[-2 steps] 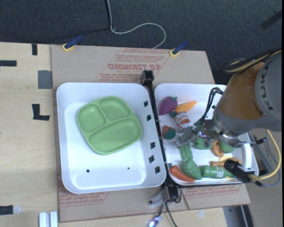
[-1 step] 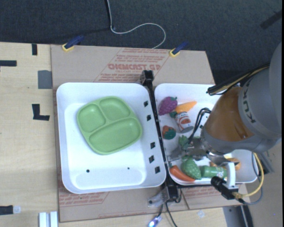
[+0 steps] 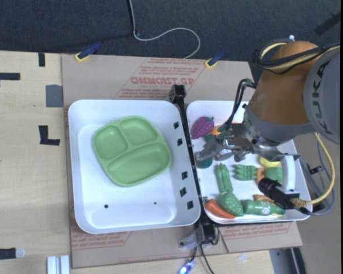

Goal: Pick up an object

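The grey KUKA arm with the orange band (image 3: 286,90) reaches over the right shallow white bin (image 3: 240,108). The left shallow white bin (image 3: 80,170) holds a green three-compartment plastic plate (image 3: 131,150). The metal two-finger gripper (image 3: 212,150) hangs low near the divider, beside a purple toy grape bunch (image 3: 202,127) and above a green toy cucumber (image 3: 223,178); whether it is open or closed I cannot tell. This looks like the descent onto a toy; next comes closing squarely on one. The cardboard (image 3: 154,79) reads roughly "CHEMCAST"; the arm reads "KUKA".
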{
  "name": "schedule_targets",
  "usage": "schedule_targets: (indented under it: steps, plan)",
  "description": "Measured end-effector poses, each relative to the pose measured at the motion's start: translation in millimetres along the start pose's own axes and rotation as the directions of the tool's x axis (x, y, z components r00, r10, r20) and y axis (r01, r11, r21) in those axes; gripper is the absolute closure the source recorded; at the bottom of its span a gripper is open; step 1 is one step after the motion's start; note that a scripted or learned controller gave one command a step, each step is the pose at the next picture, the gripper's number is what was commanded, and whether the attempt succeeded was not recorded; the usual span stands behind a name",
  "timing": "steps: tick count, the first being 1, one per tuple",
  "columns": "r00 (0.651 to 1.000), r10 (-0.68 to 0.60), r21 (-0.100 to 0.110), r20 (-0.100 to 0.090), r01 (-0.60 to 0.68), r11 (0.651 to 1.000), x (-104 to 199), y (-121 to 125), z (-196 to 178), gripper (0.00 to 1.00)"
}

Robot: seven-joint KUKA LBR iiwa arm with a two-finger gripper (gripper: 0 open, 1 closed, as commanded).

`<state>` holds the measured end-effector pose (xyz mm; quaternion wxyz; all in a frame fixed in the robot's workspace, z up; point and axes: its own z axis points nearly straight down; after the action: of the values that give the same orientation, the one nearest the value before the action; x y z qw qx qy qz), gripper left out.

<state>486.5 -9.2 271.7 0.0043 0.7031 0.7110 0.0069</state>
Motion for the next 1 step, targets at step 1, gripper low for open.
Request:
schedule_targets:
  steps: [1]
  plan:
    - [1.000, 0.008, 0.019, 0.004, -0.008, 1.000, -4.2, -3.2, -1.3, 1.00]
